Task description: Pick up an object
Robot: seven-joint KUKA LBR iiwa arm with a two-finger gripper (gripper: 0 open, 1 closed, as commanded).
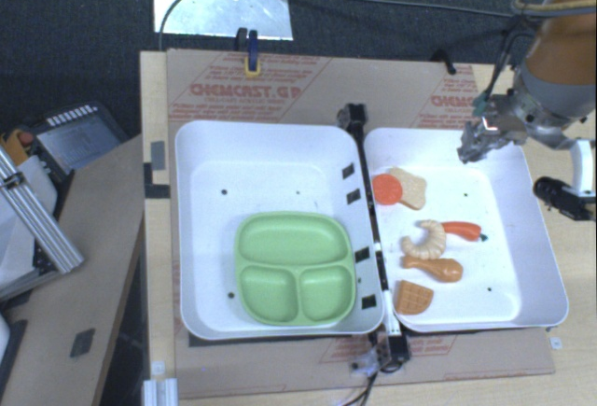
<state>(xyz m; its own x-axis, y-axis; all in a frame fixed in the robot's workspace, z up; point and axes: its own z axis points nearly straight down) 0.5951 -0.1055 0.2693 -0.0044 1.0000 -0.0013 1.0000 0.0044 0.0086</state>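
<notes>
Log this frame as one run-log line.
gripper: over right bin far edge, holding nothing | toy food in right bin untouched | green tray: left bin

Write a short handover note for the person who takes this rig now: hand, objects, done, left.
Hand: over the right bin's far edge, holding nothing visible.
Right bin: tomato slice on bread, shrimp, chili, drumstick, waffle.
Left bin: green tray.
Done: nothing picked.
Left: lower onto one object, grasp, lift.
</notes>
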